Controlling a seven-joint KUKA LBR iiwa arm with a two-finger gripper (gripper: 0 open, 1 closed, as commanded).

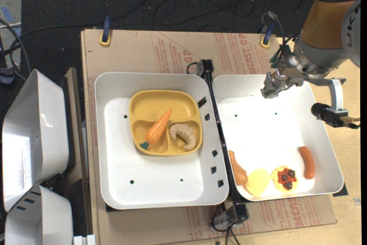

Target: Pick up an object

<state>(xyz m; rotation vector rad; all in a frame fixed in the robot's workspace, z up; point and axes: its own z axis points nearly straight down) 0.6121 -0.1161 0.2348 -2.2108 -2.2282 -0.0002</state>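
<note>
Gripper [270,90] hangs over the far edge of the right bin [252,117], below the grey wrist and orange band of the arm [330,14] that comes in from the right. Its tip is small and dark against the white floor, and I cannot tell whether it is spread or closed; nothing can be made out in it, though at this size that is not certain.

Along the near wall of that bin sit the likely candidates for the pick. An orange drumstick-shaped piece [237,168] lies against the near-left wall. Just beside it is a pale yellow disc [258,181], next to that a small round piece with red and dark topping [285,178], and a little apart to the right an orange-red sausage [308,162]. All four rest on the bin floor, well apart from the tool at the opposite end.

In the left bin [114,140], a yellow divided plate [140,106] holds a toy carrot [159,127] lying slantwise across a divider and a pale curled shrimp-like piece [183,136] in the right-hand compartment.

As I judge it, the pick is not yet under way: no object is lifted. Still to do are choosing a target, travelling to it, descending, closing and raising it.
</note>
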